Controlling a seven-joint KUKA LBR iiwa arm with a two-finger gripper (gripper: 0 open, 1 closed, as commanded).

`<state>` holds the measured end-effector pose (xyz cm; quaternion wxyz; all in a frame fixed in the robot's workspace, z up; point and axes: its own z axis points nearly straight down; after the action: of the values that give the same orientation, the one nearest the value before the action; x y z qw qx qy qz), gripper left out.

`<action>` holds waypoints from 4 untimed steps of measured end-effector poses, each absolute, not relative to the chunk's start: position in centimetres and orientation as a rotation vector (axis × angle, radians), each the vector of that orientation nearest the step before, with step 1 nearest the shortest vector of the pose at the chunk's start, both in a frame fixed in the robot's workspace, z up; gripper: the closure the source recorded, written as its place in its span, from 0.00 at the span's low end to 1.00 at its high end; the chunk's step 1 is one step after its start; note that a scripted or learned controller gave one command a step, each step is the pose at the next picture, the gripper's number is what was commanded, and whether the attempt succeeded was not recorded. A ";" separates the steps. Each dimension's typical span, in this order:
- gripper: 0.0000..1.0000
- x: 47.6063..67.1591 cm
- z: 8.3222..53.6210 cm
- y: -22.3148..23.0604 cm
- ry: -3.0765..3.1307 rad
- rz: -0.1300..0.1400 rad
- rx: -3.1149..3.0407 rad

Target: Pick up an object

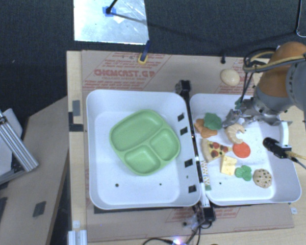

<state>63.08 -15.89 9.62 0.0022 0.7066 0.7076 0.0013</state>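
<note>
Plastic toy food fills the right bin (290, 188); the left bin (99, 188) carries a green divided plate (143, 142). The gripper (233, 118) hangs low over the right bin's upper middle, and I cannot tell from this angle how wide it stands, nor see anything caught in it.

Closest under it lies a pale croissant (235, 132), just below and touching or nearly touching the tip. I judge this the likeliest target. It looks like a light, hollow, hard-shelled piece: stiff, not fragile, but smooth and curved, so it could squirt sideways under a pinch. Best hold is probably across its narrow middle, not at the tapered horns.

Neighbours crowd it:
- a green leaf piece (212, 120) and an orange piece (206, 131) toward the bin's left wall
- a red tomato slice (241, 150) just below
- a pizza slice (214, 149) and a cheese wedge (228, 165) further down
- broccoli (243, 173) and a cookie (262, 178) near the lower edge

Flat pieces such as the tomato slice would be harder to get under. A tan egg (230, 77) sits outside the bins, past the right bin's top edge.
</note>
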 end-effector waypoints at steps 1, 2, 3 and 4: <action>1.00 62.9 14.7 -15.0 2.223 0.006 2.212; 1.00 63.0 19.1 -15.2 2.223 0.006 2.212; 1.00 63.1 22.7 -15.2 2.225 0.005 2.212; 1.00 62.0 21.7 -10.5 2.231 0.001 2.213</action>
<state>62.04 -10.50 21.75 -0.0002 0.7042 0.7100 0.0003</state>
